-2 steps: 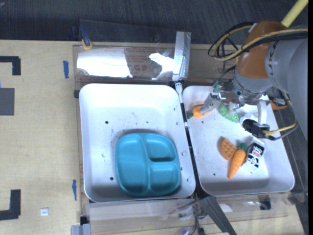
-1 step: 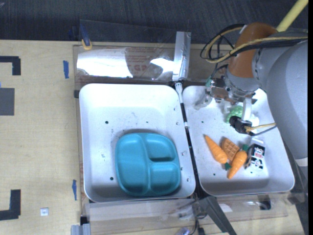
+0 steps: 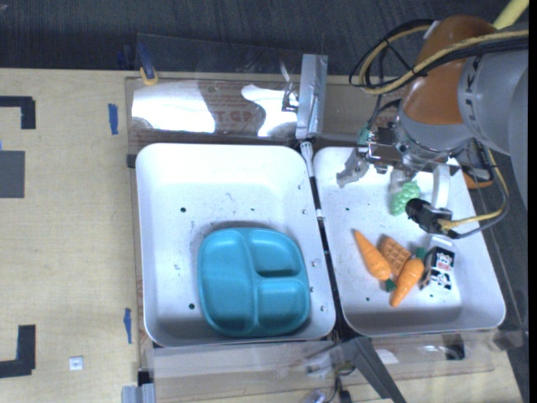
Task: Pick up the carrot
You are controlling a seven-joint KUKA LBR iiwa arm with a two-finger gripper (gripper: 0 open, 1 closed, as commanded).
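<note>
Two orange carrots lie in the right bin (image 3: 478, 309). One carrot (image 3: 372, 254) lies slantwise near the bin's middle. The other carrot (image 3: 407, 279) lies just to its right, with a green stub at its lower end. My gripper (image 3: 369, 166) hangs over the far part of the right bin, above and apart from both carrots. Nothing shows in it.
A brown waffle-like piece (image 3: 394, 248) sits between the carrots. A green item (image 3: 405, 196) lies under the wrist, and a black-and-white item (image 3: 440, 269) lies right of the carrots. The left bin (image 3: 168, 183) holds a blue divided plate (image 3: 252, 282).
</note>
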